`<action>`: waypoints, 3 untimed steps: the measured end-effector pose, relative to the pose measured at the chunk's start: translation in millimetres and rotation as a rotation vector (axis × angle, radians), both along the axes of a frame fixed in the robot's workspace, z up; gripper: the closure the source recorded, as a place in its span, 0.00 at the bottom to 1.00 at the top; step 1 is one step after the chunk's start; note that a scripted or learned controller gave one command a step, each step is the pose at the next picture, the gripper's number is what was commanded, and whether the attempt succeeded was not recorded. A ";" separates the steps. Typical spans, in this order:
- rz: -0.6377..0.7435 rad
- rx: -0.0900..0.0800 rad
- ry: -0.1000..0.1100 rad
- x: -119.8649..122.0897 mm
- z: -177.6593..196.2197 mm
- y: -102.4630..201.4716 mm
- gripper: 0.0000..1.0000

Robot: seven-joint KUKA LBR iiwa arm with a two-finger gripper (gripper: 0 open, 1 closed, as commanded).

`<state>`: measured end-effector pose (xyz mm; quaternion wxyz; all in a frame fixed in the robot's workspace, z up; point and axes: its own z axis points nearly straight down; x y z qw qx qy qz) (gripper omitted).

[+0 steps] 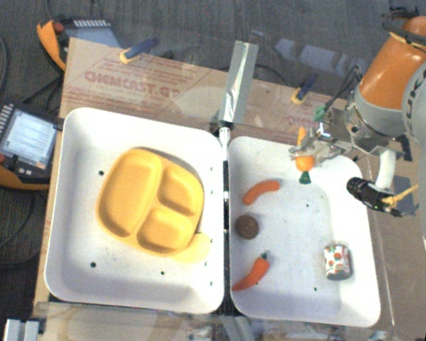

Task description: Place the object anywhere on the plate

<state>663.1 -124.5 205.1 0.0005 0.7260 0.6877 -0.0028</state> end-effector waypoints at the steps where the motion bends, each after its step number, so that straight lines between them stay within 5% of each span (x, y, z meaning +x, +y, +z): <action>1: 0.269 0.005 0.000 4.9 -22.1 65.3 1.00; 2: 0.291 0.005 0.001 -71.6 -22.4 131.2 1.00; 3: 0.348 0.005 0.001 -96.4 -22.4 197.1 1.00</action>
